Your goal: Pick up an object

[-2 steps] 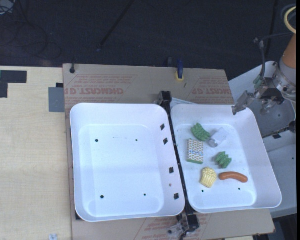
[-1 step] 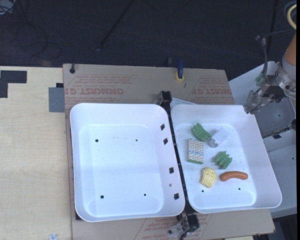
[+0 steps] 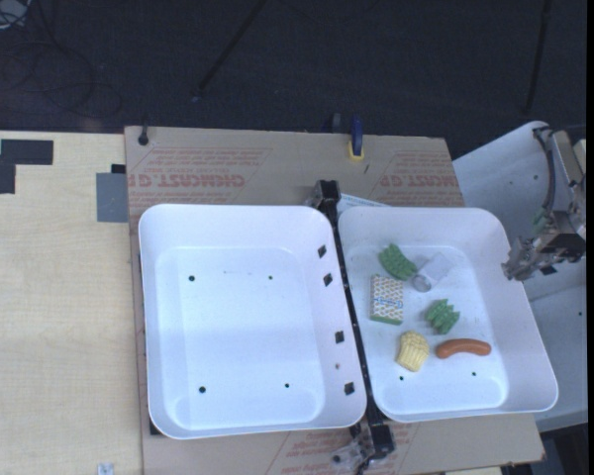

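The right bin (image 3: pixel 520 364) holds several small objects. A green ridged piece (image 3: pixel 397 261) lies near its back, with a clear little cup (image 3: pixel 423 277) beside it. A pale checkered block (image 3: pixel 386 299) sits at the bin's left side, and a second green piece (image 3: pixel 442 316) lies near the middle. A yellow corn cob (image 3: pixel 412 350) and an orange-red sausage (image 3: pixel 462 347) lie toward the front. My gripper (image 3: pixel 531 258) hangs at the bin's right rim, away from all of these, and nothing shows in it.
The left bin (image 3: pixel 158 265) stands alongside, joined to the right one by a black clipped divider (image 3: pixel 339 305). Both rest on a cardboard sheet (image 3: pixel 238 166) over a light wooden bench (image 3: pixel 49 315). A blue and yellow clamp (image 3: pixel 356 139) sits at the cardboard's back edge.
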Robot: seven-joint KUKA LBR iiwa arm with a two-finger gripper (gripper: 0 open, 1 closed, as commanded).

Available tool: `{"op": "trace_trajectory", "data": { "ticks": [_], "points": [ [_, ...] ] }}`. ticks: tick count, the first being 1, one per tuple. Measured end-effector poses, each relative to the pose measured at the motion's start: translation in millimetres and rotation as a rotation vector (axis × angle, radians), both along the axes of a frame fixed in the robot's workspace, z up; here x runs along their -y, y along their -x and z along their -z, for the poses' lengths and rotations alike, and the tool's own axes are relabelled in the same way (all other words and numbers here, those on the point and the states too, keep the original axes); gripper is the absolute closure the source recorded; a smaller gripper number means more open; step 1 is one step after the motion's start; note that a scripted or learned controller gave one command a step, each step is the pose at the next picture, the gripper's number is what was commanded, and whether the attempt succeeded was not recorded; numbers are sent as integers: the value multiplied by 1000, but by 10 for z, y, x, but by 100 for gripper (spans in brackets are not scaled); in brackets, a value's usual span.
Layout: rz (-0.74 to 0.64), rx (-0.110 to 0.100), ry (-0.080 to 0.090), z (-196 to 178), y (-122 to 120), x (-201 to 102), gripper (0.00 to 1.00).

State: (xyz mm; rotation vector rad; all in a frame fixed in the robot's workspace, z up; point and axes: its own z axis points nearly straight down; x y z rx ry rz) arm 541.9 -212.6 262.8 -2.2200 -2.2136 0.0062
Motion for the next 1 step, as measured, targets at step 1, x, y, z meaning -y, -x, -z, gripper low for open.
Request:
{"op": "trace_trajectory", "data": {
  "ticks": [1],
  "points": [
    [-1,-1,-1,187,643,5,100]
  ]
}}
